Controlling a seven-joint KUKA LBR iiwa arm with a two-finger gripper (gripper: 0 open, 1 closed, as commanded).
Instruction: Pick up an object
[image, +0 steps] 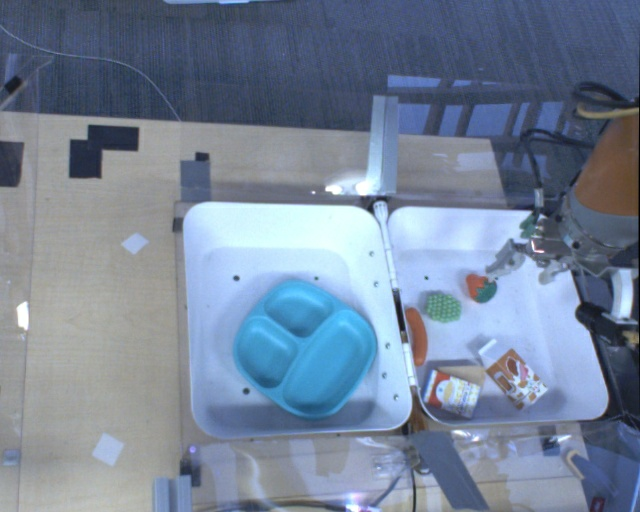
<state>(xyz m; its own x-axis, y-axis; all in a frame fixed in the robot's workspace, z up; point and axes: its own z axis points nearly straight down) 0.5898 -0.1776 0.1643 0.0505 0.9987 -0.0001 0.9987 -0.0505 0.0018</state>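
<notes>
Pincer (522, 252) hangs over my right white bin (560, 405), near the small orange-and-green toy (481, 288); can't tell if it's apart or together, nothing lifted yet

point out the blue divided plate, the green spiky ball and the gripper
blue divided plate (305, 347), camera view, ridge between compartments
green spiky ball (442, 307), camera view, its centre
gripper (515, 258), camera view, between its fingertips

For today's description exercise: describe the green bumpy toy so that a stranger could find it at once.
Start at the right white bin. Near its middle, just right of the long orange piece along the divider, lies the green toy. It alone is all green, round and knobbly.
</notes>
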